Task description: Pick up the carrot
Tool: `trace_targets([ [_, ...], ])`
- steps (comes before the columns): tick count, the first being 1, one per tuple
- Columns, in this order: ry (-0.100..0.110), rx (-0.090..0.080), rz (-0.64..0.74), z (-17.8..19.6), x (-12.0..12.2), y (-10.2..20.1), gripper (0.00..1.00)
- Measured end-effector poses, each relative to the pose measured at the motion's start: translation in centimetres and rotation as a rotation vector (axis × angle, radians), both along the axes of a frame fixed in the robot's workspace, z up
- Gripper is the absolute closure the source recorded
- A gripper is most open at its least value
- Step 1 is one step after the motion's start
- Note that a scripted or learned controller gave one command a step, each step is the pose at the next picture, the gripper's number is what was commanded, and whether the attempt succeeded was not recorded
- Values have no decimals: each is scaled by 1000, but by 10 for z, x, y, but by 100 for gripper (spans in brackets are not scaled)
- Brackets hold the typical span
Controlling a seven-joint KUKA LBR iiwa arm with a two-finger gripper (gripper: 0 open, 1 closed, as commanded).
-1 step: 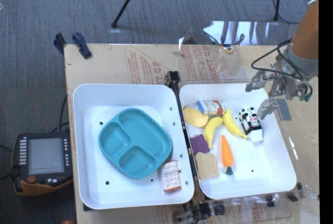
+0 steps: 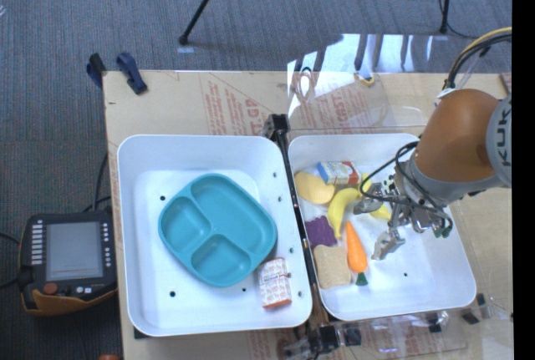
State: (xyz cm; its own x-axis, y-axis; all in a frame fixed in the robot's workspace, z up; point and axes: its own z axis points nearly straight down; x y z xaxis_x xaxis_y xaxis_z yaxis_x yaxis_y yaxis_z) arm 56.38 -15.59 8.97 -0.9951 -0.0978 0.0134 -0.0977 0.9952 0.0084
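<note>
The desk (image 2: 209, 99) carries two shallow white bins side by side. The left bin (image 2: 142, 158) holds a teal divided plate (image 2: 217, 229) lying flat near its middle, and a small orange-and-white carton (image 2: 274, 282) just beside the plate's lower right corner, close to the bin's front wall.

The right bin (image 2: 435, 287) holds a cluster of items along its left half. The carrot (image 2: 356, 250) lies flat on the bin floor, orange body pointing up the frame, green stub toward the front wall. Left of it sits a tan sponge-like block (image 2: 333, 268) and, above that, a purple item (image 2: 320, 230). A banana (image 2: 341, 206) curves just above the carrot's tip, with a pale yellow rounded piece (image 2: 313, 188) and a small box (image 2: 338, 173) farther back.

The arm (image 2: 456, 145) reaches in from the right. Its pincer (image 2: 391, 240) hangs low over the right bin, just right of the carrot and apart from it. The fingers (image 2: 385, 247) point downward; whether they are spread or pressed together cannot be made out. Nothing is seen between them.

A handheld control pendant (image 2: 68, 260) rests on the floor left of the desk.
</note>
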Motion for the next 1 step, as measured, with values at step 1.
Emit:
trace_targets([
  [1, -12, -4, 63, -3, -36, 34, 0],
])
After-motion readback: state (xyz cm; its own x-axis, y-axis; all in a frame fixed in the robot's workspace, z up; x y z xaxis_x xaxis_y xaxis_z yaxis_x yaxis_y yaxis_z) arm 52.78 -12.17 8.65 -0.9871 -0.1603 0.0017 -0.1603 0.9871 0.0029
